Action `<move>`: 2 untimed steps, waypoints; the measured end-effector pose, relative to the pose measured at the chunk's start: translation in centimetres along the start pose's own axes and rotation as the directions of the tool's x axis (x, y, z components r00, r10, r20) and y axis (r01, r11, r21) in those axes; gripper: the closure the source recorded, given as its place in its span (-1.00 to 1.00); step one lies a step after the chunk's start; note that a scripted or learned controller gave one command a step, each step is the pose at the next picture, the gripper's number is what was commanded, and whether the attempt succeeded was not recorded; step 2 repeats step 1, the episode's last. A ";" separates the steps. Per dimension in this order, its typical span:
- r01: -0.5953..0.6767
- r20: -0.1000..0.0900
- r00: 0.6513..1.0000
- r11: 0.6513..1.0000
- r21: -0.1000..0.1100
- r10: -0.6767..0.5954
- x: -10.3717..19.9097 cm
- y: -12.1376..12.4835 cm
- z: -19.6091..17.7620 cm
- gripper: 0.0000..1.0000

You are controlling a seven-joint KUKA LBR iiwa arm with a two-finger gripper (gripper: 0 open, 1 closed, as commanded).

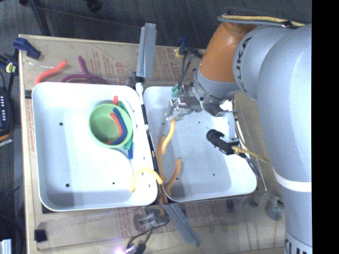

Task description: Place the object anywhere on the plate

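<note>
Orange curved strip (pixel 167 140) hangs clenched in metal jaws (pixel 172 116); round green plate (pixel 110 125) apart.

Dark letters "KUKA" running down the grey arm (pixel 275 62) beside its orange band (pixel 225 49), faint reddish print on the bench board (pixel 100 57), too blurred to read

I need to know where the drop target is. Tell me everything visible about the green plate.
The green plate is round, shallow and looks like plastic, lying flat in the left bin, right of the bin's middle. Curved red and blue pieces lie on it. A second greenish rim peeks out beneath its right edge.
</note>
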State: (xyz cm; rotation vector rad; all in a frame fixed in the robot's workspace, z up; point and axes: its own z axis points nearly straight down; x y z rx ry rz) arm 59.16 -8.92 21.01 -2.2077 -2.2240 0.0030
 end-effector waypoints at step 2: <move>0.000 0.000 1.000 1.000 0.000 0.000 0.0 0.0 0.0 -1.00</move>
